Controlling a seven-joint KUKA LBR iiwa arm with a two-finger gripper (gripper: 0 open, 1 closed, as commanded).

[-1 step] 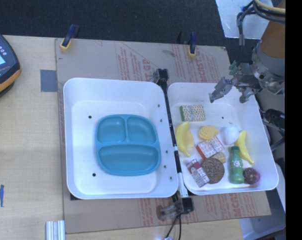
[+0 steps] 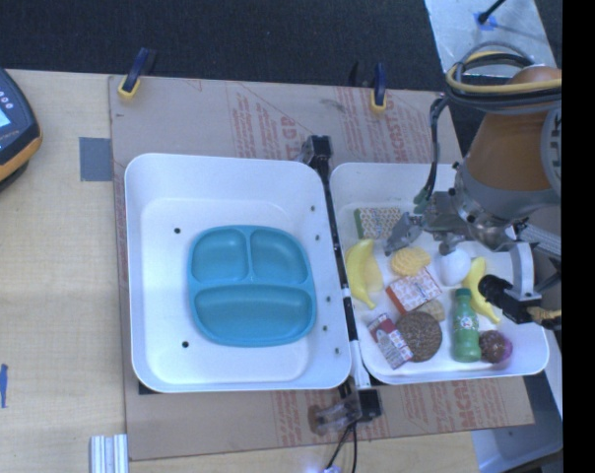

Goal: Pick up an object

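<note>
Claw (image 2: 453, 236) hangs low over right bin (image 2: 534, 363), above white egg (image 2: 456, 264).

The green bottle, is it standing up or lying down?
Lying down. The green bottle lies flat in the right bin, its cap toward the far side, between the brown cookie and the purple ball.

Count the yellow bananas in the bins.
2, both in the right white bin. One yellow plastic banana lies near its left wall; another yellow banana lies right of the green bottle, partly covered by the arm. More may be hidden.
</note>
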